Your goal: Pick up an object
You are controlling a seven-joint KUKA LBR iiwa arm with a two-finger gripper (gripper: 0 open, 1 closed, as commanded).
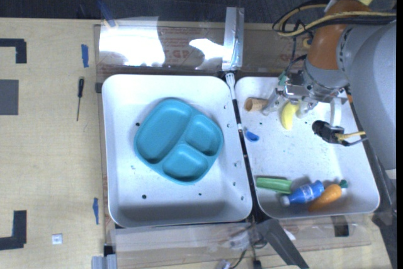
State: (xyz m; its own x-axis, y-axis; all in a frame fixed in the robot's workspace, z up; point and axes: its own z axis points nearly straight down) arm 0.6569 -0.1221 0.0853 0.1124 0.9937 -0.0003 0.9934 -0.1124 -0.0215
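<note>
The gripper (293, 107) is hanging low over the far part of the right bin (296, 157), just in from its back wall. Its metal parts are blurring together against the white floor, so I cannot tell whether it is spread wide or closed narrow, nor whether it is grasping anything. A small yellow object (288, 118), curved like a toy banana, is showing right at the gripper's lower tip; whether the two are touching cannot be told. Above the gripper, the orange band (324, 50) is sitting at the wrist, and the grey arm (374, 79) is reaching in from the right and covering that side of the bin.

Just left of the gripper, a short tan cylinder (255, 104) — something like a cork — is lying on its side near the bin's back left corner. Nearer the camera, a small blue scrap (252, 135) is resting against the left wall. Along the front wall three things are lying in a row: a green stick (274, 183) at the left, a blue bottle (306, 193) beside it, and an orange carrot-like piece (330, 194) touching the bottle's right end.

The left bin (126, 189) is holding a blue divided plate (179, 138), which is sitting roughly in the middle, turned at an angle. Behind that bin, a clear plastic sheet (164, 47) is catching glare. Out on the wooden bench (44, 154), well apart from both bins, a thin screwdriver (80, 94) is lying.
</note>
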